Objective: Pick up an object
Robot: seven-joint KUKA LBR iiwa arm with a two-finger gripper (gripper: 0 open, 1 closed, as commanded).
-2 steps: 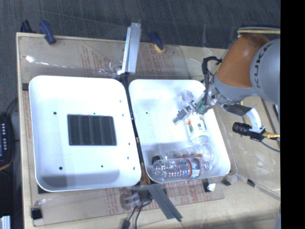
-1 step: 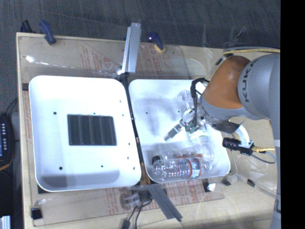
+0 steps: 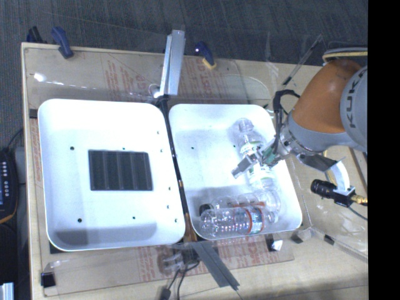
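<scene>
Presently the gripper (image 3: 245,165) is hanging in the right bin (image 3: 187,130), touching or just above an upright clear bottle (image 3: 249,144); another bottle (image 3: 234,220) is lying sideways nearer the front wall; finger state I cannot tell.

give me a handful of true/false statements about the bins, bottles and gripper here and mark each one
1. The clear plastic bottles lie in the right bin. True.
2. A bottle with a red label lies along the right bin's near wall. True.
3. The gripper hangs over the left bin. False: it is over the right bin, by an upright-looking clear bottle.
4. The left bin holds a dark ribbed rectangle. True.
5. The arm reaches in from the view's left. False: it enters from the right.
6. The red-label bottle stands upright. False: it lies on its side.
</scene>
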